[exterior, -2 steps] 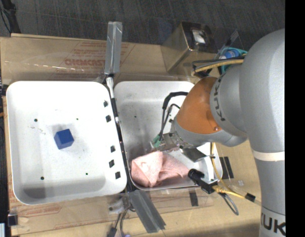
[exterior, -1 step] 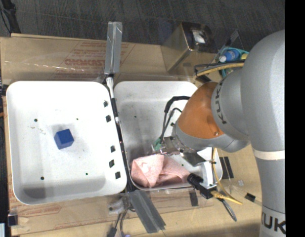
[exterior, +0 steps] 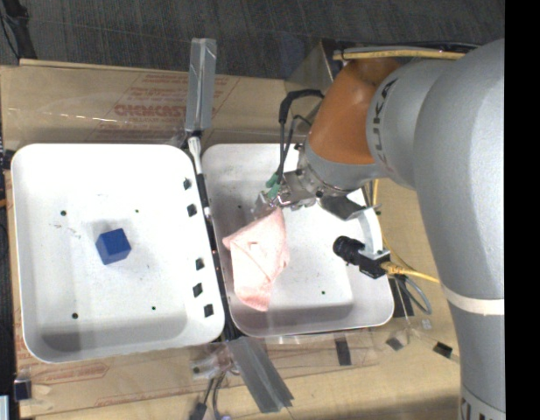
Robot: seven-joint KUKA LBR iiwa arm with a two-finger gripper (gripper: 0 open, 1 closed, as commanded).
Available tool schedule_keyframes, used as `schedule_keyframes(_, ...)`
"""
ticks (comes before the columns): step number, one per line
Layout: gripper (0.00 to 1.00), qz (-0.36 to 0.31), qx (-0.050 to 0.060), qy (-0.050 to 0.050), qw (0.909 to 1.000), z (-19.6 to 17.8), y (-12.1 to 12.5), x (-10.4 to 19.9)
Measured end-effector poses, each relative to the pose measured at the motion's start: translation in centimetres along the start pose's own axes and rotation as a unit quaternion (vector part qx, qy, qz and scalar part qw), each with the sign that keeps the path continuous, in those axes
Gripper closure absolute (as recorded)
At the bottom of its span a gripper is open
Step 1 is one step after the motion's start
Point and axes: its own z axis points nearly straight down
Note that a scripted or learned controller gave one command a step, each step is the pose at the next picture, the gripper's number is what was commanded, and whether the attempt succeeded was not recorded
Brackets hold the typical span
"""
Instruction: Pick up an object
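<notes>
Pink cloth (exterior: 256, 256) hanging from claw (exterior: 277, 198), over right bin (exterior: 340, 309)

Floor: dark grey carpet (exterior: 121, 7) lay beyond the bench's far edge.
Bench: brown cardboard sheet (exterior: 103, 99) with red print covered the top, lying under the bins.
Light: bright and even, with soft shadows.
</notes>
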Motion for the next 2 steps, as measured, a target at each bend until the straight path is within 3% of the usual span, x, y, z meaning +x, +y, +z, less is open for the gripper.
schedule_keyframes(1,0.0,0.0,0.0,0.0,1.0,0.0,0.0,0.0)
schedule_keyframes(2,0.0,0.005,-0.003,0.0,1.0,9.7,-2.5,-6.0)
